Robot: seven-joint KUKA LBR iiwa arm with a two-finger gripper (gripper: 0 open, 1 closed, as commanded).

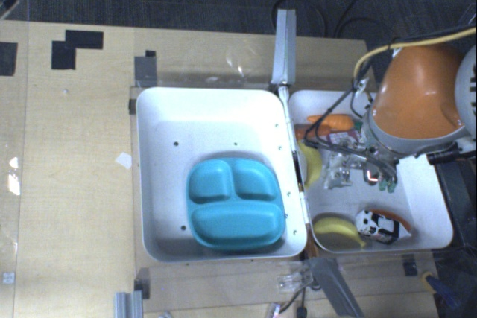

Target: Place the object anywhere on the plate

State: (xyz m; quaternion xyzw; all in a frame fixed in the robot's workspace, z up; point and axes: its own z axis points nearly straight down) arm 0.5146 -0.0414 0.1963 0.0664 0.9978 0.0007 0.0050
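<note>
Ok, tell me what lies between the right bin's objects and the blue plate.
The blue plate sits in the left bin; the claw hangs over the right bin with the banana. Between them stand the bins' adjoining walls, to be lifted over.

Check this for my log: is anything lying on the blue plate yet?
No, the blue plate in the left bin shows three bare compartments, while the banana lies in the right bin.

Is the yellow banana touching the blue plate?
Apart. The camera view shows the banana in the right bin and the blue plate in the left bin, bin walls between them.
</note>
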